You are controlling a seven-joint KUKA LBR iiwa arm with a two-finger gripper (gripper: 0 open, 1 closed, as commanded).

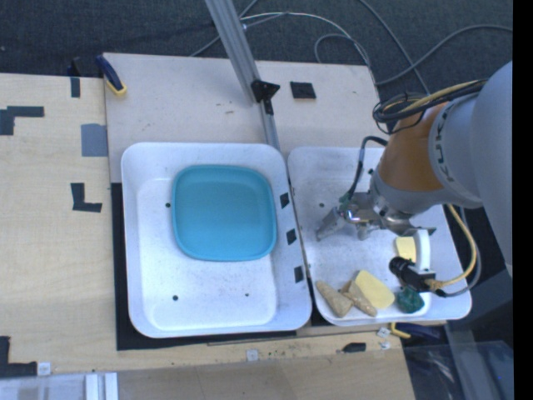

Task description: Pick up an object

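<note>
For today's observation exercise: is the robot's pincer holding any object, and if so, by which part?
Nothing is held. The pincer hangs open over bare floor of the right bin, apart from the yellow block near the front wall.

No writing, label, brand, number or sign can be read anywhere in this view. The dark patches of tape on the tabletop (50,223) are blank.
</note>
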